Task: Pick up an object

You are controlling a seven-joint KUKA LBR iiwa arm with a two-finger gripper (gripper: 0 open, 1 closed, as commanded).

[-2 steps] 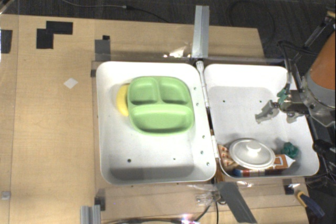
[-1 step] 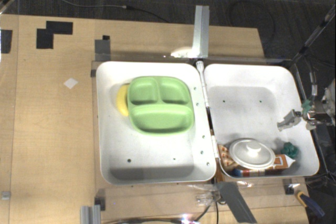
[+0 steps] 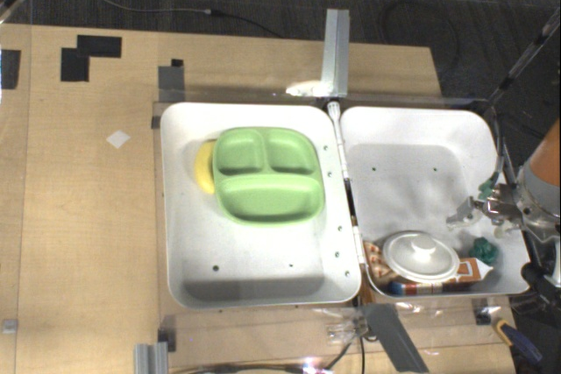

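My gripper hangs over the right side of the right bin, reaching in from the right edge under the grey wrist. Just below it lies a small dark green object. A round white lid-like dish sits at the front of that bin, with an orange-brown packet beside it and a blue and red item at its front edge. A tiny green piece shows right by the gripper. I see nothing held.
The left bin holds a green divided plate with a yellow object poking out from under its left side. A metal post stands behind the bins. The wooden bench extends to the left.
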